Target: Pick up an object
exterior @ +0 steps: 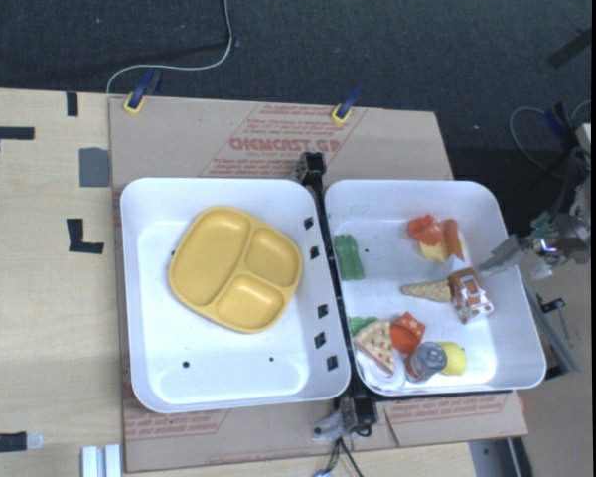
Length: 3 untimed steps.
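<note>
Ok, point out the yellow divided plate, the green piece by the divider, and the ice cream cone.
yellow divided plate point(235, 267), camera view, centre ridge.
green piece point(349, 256), camera view, its middle.
ice cream cone point(427, 289), camera view, mid-cone.

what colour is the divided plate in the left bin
Yellow; the divided plate shows clearly in the camera view.

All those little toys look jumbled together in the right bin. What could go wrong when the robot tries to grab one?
Likely snags:
1. The waffle, red piece, grey can and yellow ball crowd one corner of the right bin, so the gripper may hit or shove neighbours.
2. The cone touches the small carton; grabbing either could drag the other.
3. The green piece lies near the bin's wall, leaving little finger room.
</note>
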Tool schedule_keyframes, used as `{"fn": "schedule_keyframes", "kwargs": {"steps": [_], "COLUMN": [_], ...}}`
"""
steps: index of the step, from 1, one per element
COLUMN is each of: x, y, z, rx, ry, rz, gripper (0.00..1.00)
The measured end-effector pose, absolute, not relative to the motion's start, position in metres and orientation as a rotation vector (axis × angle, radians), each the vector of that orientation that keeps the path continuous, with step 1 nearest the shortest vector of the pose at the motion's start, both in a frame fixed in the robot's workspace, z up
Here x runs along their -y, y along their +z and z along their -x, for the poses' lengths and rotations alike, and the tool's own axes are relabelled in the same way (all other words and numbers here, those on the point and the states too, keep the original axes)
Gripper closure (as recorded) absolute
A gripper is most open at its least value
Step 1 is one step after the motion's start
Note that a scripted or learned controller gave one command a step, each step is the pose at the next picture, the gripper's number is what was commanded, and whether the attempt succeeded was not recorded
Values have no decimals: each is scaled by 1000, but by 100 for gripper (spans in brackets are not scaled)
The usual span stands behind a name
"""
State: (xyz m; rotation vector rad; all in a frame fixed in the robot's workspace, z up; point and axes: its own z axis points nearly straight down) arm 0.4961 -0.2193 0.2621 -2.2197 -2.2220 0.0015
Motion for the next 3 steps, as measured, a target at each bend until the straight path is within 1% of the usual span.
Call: {"fn": "schedule_keyframes", "kwargs": {"steps": [1, 2, 3], "x": [138, 185, 174], "y": [128, 83, 83], "z": [-530, -611, -654], "rx": [2221, 2229, 2188], "ry": [6, -2, 59], "rz": [2203, 2222, 2208], "gripper": [0, 0, 0]}}
